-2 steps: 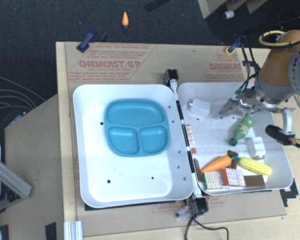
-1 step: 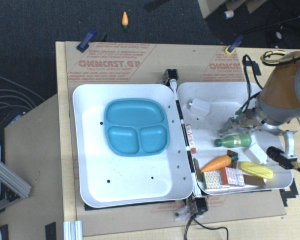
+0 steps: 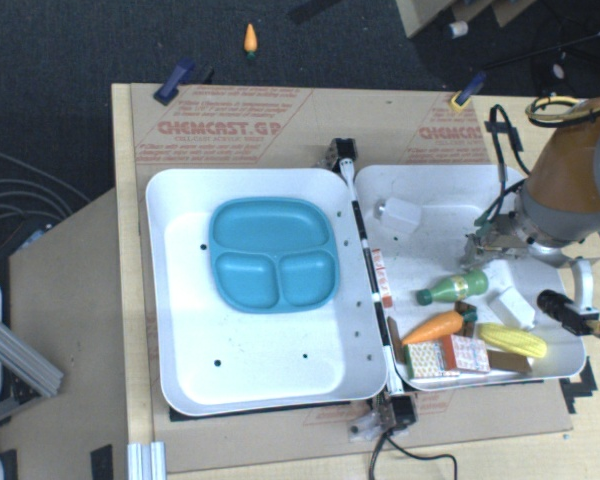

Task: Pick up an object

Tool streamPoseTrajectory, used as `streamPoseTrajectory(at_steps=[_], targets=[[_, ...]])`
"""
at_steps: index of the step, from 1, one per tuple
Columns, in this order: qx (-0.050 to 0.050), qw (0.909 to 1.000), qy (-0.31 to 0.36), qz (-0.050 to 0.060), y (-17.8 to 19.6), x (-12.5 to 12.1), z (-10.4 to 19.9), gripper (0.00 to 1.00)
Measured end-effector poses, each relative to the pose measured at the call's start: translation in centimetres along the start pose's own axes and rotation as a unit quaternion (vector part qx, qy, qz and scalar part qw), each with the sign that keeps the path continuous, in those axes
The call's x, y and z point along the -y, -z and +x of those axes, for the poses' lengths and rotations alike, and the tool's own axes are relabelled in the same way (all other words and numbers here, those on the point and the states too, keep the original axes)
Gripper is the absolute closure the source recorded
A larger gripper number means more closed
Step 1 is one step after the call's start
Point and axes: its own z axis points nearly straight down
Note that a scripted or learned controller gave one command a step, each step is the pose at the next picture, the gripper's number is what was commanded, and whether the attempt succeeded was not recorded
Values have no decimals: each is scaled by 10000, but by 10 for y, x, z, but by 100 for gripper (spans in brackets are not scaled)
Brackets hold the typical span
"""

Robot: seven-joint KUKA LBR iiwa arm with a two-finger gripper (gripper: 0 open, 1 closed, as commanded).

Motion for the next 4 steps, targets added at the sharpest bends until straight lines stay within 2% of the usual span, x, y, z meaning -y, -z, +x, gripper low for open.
streamPoseTrajectory(at_steps=[1, 2, 3, 4], targets=[[-1, 10000, 0, 1, 0, 0, 0, 0], [-7, 10000, 8, 19, -10, 4, 49, 0], [1, 10000, 3, -2, -10, 53, 87, 0], [22, 10000, -7, -37, 1, 51, 86, 100]])
